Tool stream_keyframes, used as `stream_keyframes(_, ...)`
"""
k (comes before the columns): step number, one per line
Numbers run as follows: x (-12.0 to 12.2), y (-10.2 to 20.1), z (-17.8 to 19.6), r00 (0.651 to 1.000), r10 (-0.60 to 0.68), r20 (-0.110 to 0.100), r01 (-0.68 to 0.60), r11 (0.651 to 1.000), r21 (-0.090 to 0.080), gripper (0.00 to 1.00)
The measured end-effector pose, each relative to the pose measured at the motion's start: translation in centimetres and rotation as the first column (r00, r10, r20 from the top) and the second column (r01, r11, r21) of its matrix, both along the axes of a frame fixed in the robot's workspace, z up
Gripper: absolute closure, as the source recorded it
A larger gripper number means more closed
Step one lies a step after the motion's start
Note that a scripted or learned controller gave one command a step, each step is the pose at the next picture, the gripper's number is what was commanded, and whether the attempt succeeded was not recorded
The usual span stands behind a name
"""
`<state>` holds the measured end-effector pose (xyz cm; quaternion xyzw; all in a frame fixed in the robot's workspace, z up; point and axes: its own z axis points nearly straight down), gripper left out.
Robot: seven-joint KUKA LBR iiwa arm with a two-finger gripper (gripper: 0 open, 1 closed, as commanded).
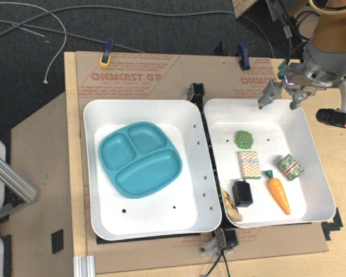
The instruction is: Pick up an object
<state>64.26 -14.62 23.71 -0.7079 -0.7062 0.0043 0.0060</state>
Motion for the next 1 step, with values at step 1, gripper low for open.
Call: stream_keyframes(1,0.25,0.03,0.87,1.000,0.003,0.014,-0.003,1.000,-0.002,0.00)
